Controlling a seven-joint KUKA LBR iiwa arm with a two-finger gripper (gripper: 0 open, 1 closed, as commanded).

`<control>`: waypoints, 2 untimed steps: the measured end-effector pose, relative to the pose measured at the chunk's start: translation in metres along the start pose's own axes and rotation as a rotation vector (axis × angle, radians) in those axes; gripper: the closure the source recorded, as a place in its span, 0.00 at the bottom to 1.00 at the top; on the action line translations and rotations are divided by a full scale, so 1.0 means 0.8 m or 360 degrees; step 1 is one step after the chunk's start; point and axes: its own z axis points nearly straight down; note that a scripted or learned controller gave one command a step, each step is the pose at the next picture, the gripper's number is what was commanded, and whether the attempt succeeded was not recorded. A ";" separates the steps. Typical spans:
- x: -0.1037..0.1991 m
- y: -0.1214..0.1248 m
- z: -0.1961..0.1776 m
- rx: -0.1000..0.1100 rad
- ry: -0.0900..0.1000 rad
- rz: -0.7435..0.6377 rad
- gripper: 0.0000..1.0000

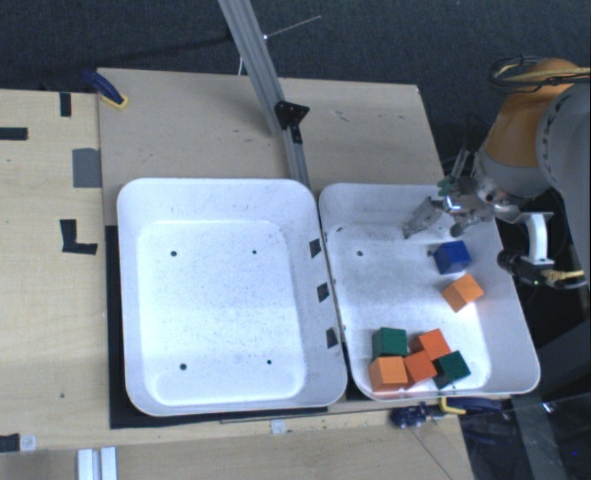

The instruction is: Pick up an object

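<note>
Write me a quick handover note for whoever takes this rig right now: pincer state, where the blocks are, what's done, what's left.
Pincer: hovering over the upper part of the right bin, nothing seen between its fingers; open or shut cannot be told.
Blocks, all in the right bin: blue block just below the pincer; a lone orange block below that; a cluster at the bottom edge made of a green block, three orange ones and a dark green block.
Left bin: speckled white floor.
Done: arm is in over the bin.
Left: no block grasped or lifted yet. The blue block looks the nearest candidate.
</note>
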 end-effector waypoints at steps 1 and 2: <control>0.001 -0.001 0.039 -0.0002 -0.0001 0.0000 0.00; 0.002 0.000 0.024 -0.0007 -0.0002 -0.0003 1.00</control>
